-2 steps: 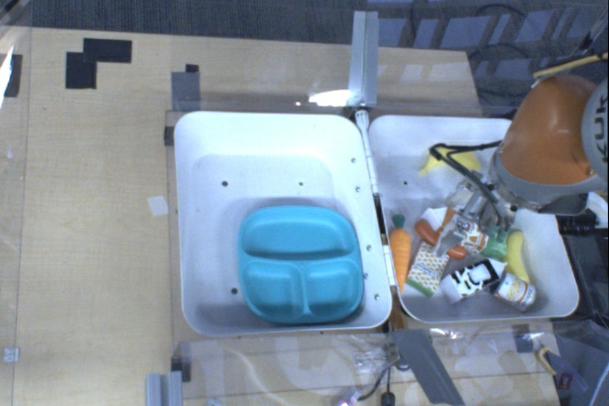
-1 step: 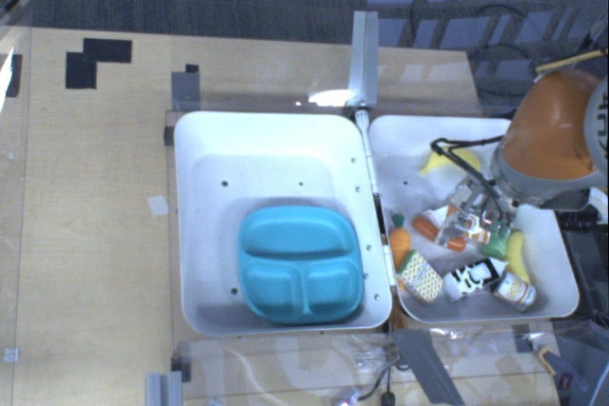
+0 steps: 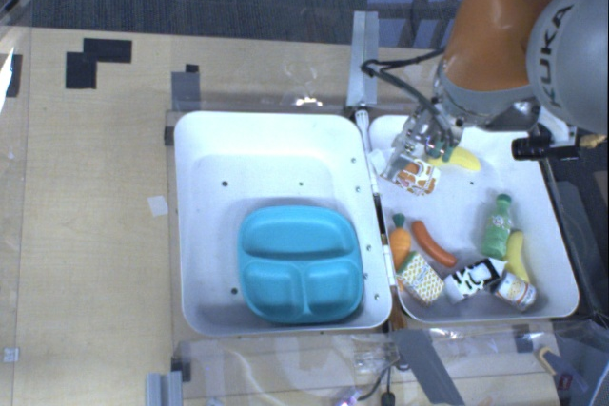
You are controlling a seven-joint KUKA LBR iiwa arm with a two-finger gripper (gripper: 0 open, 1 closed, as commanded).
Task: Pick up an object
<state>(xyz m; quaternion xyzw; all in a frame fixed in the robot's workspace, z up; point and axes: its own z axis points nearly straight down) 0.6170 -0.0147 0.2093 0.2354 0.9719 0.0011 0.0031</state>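
My gripper [image 3: 422,155] hangs over the back left part of the right bin [image 3: 561,290]. It is shut on a small orange-and-white packet [image 3: 417,177], which sits tilted at its tip. A yellow banana-like piece [image 3: 464,161] lies just right of the gripper. Further forward in the same bin lie a carrot [image 3: 401,244], a red sausage [image 3: 435,243], a green bottle [image 3: 496,226], a patterned pouch [image 3: 421,279], a black-and-white toy [image 3: 473,279], a yellow piece [image 3: 516,252] and a small can [image 3: 515,292].
The left bin [image 3: 205,204] holds a blue divided tray [image 3: 300,263] in its front half. A ridge between the two bins runs just left of the gripper. The grey and orange arm fills the upper right corner.
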